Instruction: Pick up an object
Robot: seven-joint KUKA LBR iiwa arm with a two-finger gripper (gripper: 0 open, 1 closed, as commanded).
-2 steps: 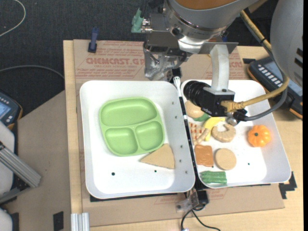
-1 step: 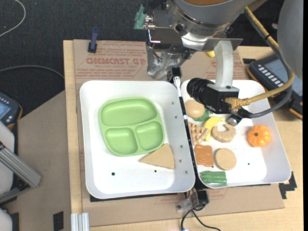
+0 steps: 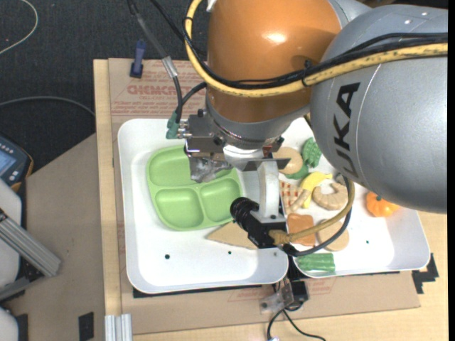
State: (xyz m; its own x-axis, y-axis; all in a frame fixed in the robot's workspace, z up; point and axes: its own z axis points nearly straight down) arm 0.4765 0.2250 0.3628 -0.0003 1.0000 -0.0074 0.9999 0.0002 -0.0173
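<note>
Green divided tray [image 3: 186, 190] lies in left bin [image 3: 142, 254], near its middle; gripper [image 3: 207, 168] low over tray's inner divider. Claw state: cannot tell, wrist blocks view. Tan wedge [image 3: 229, 234] just beside tray's near edge. Advice: descend straddling one thin wall, close firmly, lift straight, avoid dragging wedge. Food pieces crowd right bin [image 3: 398, 258], apart.

divided tray [image 3: 186, 190] in left bin [image 3: 142, 212]

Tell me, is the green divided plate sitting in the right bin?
No, the green divided plate lies in the left bin, beside a tan wedge.
</note>
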